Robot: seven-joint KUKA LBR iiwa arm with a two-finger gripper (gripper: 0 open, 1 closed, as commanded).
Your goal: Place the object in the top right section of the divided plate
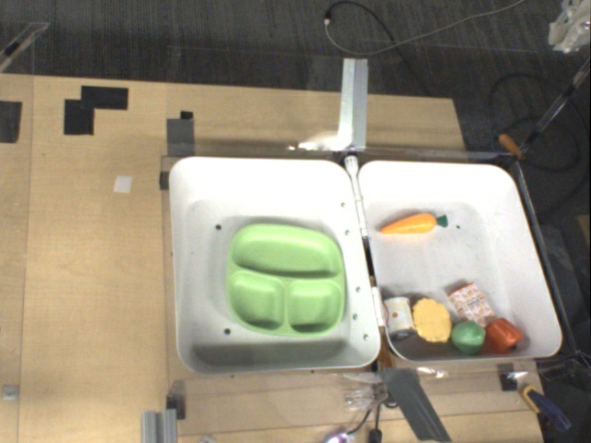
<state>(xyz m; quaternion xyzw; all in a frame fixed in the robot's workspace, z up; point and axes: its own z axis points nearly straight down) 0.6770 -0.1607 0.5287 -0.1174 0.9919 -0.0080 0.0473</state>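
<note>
A green divided plate (283,278) lies in the left white bin (199,210), with one long section at the back and two smaller sections at the front. In the right white bin (503,201) an orange toy carrot (410,224) lies near the back left. Along that bin's front edge sit a small white can (398,314), a yellow round item (431,320), a red and white packet (467,300), a green ball (468,337) and a red-orange item (502,336).
A metal post (354,104) stands behind the seam between the bins. A black cable (406,35) loops on the dark floor beyond the bench. Black markers (92,107) lie on the wooden bench top at the left.
</note>
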